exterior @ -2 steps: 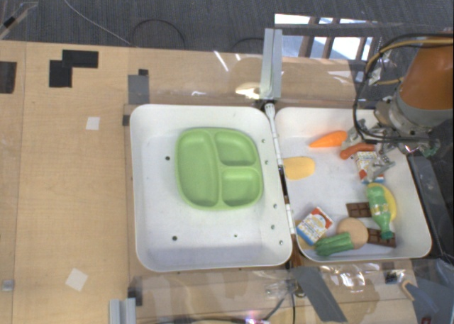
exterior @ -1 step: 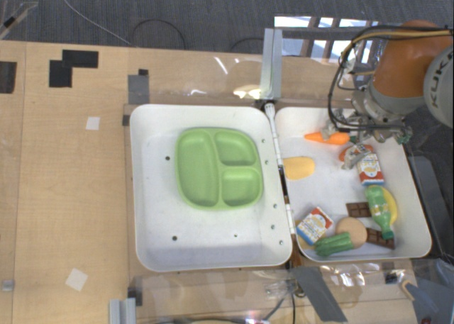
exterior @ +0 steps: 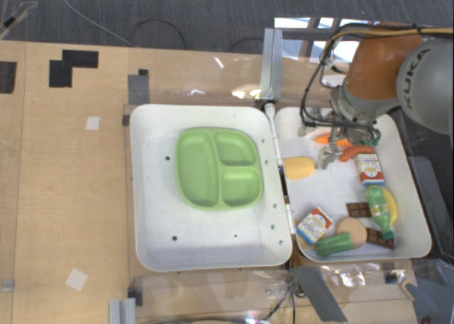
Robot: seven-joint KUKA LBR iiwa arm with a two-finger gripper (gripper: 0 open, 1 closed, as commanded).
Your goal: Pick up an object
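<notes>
The gripper (exterior: 333, 151) hangs near the right bin's (exterior: 415, 248) back wall, with bare floor in front. An orange carrot (exterior: 347, 148) lies touching its fingertips; their state cannot be told.

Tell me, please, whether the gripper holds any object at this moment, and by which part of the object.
It cannot be told. The gripper hangs over the right bin, close to the orange carrot and the yellow piece, but no object shows between its fingers.

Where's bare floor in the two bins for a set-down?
Left bin: a bare white margin runs all round the green divided plate, widest along the near edge. Right bin: one open patch mid-floor, bordered by the yellow piece, the small carton and the near-edge cluster around the green vegetable. The claw crowds the far end.
</notes>
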